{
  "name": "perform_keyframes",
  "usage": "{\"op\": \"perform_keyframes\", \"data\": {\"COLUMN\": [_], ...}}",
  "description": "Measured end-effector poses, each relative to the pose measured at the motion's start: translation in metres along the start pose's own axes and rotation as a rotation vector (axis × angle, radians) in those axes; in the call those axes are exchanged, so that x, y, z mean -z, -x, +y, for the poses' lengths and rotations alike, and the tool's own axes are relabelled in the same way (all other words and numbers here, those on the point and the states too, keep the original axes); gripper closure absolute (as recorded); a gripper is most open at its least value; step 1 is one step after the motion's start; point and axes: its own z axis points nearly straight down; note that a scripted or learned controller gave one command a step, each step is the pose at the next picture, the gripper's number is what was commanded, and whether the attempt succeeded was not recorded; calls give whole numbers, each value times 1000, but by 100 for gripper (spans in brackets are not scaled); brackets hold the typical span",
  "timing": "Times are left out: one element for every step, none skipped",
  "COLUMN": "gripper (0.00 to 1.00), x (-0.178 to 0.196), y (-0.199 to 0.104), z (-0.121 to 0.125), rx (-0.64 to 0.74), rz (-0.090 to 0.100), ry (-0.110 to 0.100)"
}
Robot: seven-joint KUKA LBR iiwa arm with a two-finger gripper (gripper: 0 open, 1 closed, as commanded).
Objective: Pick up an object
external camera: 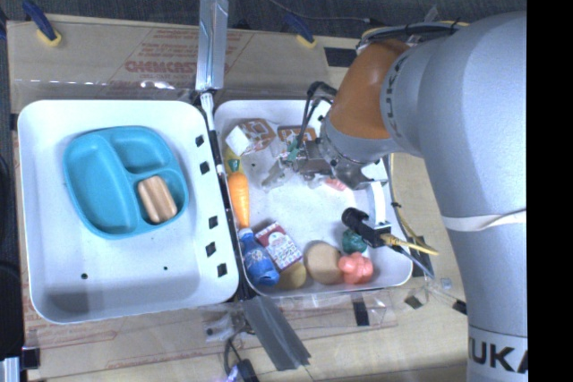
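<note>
My grey arm (466, 148) comes in from 3 o'clock over the right bin (295, 114), while the left bin (36, 192) at 9 o'clock keeps a blue divided tray (94, 183) with a brown bread roll (157, 199) in its lower right compartment. My gripper (295, 161) hangs low over the upper part of the right bin, near the small packets (260, 134) at 11 o'clock from it, and how wide it stands I cannot tell, nor can I make out anything in it. I judge that nothing is lifted yet: the carrot (238, 197), the blue bottle (255, 259), the red-white box (280, 246), the potato (322, 262) and the pink toy (356, 267) all lie on the bin floor from 8 to 5 o'clock of me, so the whole picking is left to do.
</note>
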Motion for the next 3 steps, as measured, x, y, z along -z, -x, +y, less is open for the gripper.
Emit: {"op": "perform_keyframes", "data": {"gripper": [0,0,0], "x": [6,61,-10], "y": [2,72,50], "z": [3,21,-24], "rx": [-1,158,201], "rz": [-3,-7,-3], "ry": [11,17,13]}}
